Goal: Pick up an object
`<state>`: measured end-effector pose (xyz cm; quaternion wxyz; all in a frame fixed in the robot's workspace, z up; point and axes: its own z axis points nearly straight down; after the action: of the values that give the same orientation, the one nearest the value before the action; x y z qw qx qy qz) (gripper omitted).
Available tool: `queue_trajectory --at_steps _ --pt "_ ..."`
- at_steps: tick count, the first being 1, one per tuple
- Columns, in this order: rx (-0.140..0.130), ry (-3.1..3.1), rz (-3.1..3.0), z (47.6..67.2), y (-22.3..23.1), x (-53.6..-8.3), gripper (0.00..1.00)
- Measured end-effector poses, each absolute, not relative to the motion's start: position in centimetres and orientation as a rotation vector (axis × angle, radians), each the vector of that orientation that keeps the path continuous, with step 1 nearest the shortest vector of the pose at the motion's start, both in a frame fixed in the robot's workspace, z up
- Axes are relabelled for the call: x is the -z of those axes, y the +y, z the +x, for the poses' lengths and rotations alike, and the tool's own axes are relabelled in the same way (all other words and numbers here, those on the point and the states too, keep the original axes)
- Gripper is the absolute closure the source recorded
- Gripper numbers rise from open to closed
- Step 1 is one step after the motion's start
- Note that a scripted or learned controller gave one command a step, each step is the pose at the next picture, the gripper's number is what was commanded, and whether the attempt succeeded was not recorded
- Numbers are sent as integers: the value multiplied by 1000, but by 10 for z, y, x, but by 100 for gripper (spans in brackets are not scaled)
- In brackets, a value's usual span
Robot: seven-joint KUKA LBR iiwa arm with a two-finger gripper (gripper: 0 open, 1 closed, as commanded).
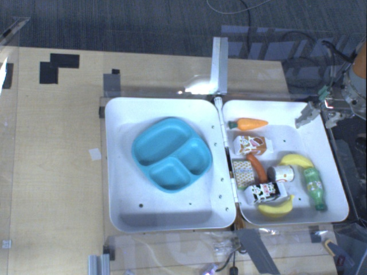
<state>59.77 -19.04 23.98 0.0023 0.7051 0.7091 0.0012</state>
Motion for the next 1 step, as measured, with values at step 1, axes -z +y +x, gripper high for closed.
queue_trajectory --at_steps 1 --pt "-2 2080 2350 572 -206 -154 0"
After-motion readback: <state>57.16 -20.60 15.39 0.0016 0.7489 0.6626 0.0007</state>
